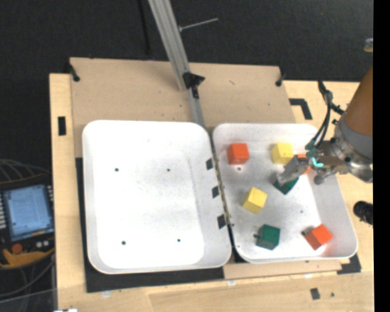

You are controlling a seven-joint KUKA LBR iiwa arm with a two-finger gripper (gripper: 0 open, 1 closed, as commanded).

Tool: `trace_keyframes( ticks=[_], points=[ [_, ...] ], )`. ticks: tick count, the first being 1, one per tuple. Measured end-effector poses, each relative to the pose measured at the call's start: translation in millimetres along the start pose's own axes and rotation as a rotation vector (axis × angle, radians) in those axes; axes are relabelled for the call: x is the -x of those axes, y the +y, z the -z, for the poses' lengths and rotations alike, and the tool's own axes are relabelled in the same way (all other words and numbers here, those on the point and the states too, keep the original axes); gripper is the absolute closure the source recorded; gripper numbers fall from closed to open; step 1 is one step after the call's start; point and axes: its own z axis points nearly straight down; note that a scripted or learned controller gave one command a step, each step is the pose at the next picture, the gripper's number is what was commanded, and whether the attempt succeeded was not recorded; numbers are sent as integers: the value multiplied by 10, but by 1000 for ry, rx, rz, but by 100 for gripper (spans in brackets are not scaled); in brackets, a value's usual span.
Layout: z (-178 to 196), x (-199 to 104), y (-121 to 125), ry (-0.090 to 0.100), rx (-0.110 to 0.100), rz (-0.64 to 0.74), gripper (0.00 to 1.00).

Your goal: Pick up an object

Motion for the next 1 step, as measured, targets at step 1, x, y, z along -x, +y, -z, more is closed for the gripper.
trace_keyframes(
  ticks=[1],
  points=[
    [-425,25,26,-1,-6,-1,0]
  ],
)
